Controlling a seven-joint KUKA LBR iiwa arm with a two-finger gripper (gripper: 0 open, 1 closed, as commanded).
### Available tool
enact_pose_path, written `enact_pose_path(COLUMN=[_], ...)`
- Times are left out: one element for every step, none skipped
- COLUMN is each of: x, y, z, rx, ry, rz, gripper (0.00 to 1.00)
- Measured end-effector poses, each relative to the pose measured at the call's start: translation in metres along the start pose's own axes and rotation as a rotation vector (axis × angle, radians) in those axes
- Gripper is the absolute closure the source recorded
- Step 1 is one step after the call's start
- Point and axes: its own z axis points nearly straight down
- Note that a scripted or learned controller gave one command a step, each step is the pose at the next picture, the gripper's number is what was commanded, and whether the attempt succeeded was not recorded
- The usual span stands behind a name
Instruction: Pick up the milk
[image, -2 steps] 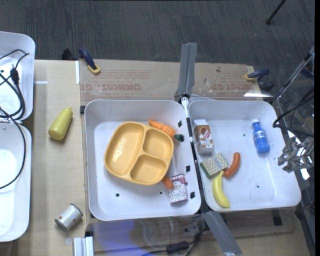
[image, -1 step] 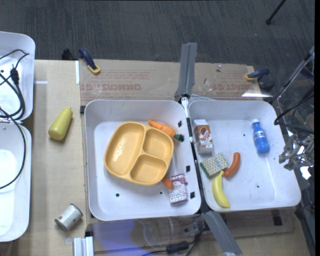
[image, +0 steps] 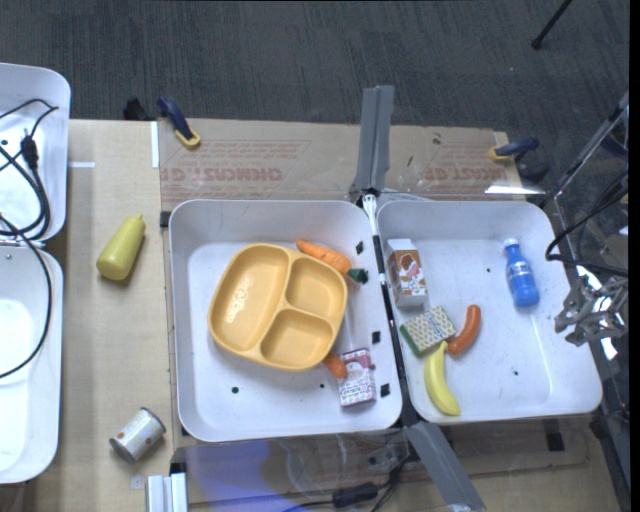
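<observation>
— Against the dividing wall of the right bin (image: 575, 395) stood the milk (image: 406, 273), a small white and brown carton lying on the bin floor near the back left corner.

— Why would that spot matter?

— It sat just beside the wall, so I judged a grasp from that side would be cramped; the open side faced the middle of the bin. A checkered packet (image: 429, 329), a sausage (image: 465, 331) and a banana (image: 440, 379) lay in a cluster in front of it, near but apart from the carton, and a blue bottle (image: 520, 275) rested well apart toward the right.

— And the end effector?

— The end effector (image: 590, 315) hung at the right rim of that bin, a tangle of metal and cable. I could not tell whether it was open or closed; nothing showed between its parts. It was well apart from the milk, so the pick looked not yet begun.

— What about the left bin?

— The left bin (image: 190, 330) held a yellow divided plate (image: 280, 305), a carrot (image: 324, 255) touching its far rim, and a second small carton (image: 356, 378) near the front. That one could be mistaken for the target, I thought. Out on the table (image: 110, 340) lay a mustard bottle (image: 121, 248) and a can (image: 137, 433), clear of both bins.
</observation>
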Motion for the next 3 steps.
enact_pose_path(x=[-0.0012, 0.0011, -0.0079], y=[0.0023, 0.0006, -0.0031], z=[0.0010, 0.0064, 0.0077], rx=[0.002, 0.002, 0.003], ry=[-0.001, -0.001, -0.003], rz=[-0.130, -0.247, -0.392], gripper=[1.00, 1.00, 1.00])
